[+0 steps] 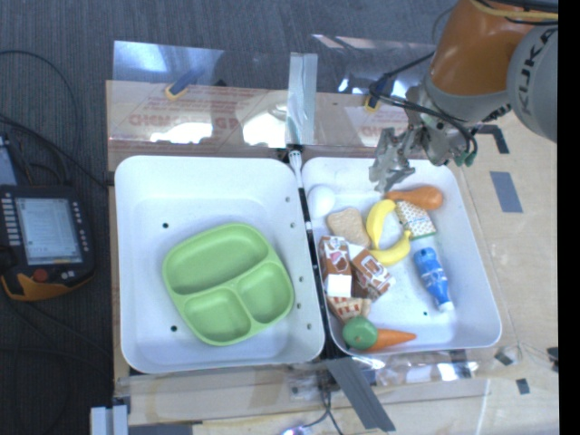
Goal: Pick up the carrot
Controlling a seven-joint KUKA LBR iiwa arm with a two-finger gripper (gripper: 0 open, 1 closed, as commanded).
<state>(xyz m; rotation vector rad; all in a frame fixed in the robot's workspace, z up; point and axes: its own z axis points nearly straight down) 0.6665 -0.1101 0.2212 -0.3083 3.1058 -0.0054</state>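
Two white bins sit side by side on the table [526, 243]. The left bin [145, 188] holds a green divided plate [228, 283]. The right bin [471, 306] holds the carrot [393, 339] at its near edge, lying flat just beside a green round fruit [360, 333]. Also present: a banana [385, 234], a blue bottle [431, 277], a white egg [321, 198], a bread slice [347, 225], small printed cartons [349, 275] and an orange rounded item [419, 198]. The pincer [391, 172] hangs over the bin's far side, well apart from the carrot, near the orange item. Its fingers [384, 166] appear slightly apart, with nothing between them.
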